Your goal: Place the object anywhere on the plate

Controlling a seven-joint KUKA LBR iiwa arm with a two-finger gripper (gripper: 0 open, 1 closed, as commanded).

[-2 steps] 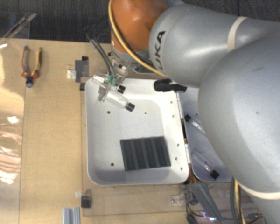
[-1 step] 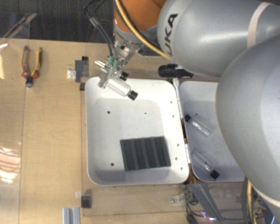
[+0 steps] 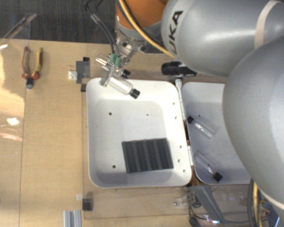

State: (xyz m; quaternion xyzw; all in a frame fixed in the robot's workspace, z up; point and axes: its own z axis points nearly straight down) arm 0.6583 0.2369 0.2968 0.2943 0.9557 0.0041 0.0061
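Note:
A clear vial (image 3: 121, 85) with a black cap hangs tilted over the far left corner of the left bin (image 3: 97, 141). My gripper (image 3: 109, 75) reaches down from the top of the camera view and is shut on the vial's uncapped end. The plate (image 3: 147, 155) is a dark ridged rectangle lying flat on the left bin's floor toward the near side. It sits well below and to the right of the held vial in the view.
Two more clear vials with black caps (image 3: 200, 126) (image 3: 207, 168) lie in the right bin (image 3: 195, 93). Red-handled pliers (image 3: 31, 66) rest on the bench at far left. A small black fixture (image 3: 83, 70) stands by the left bin's far corner.

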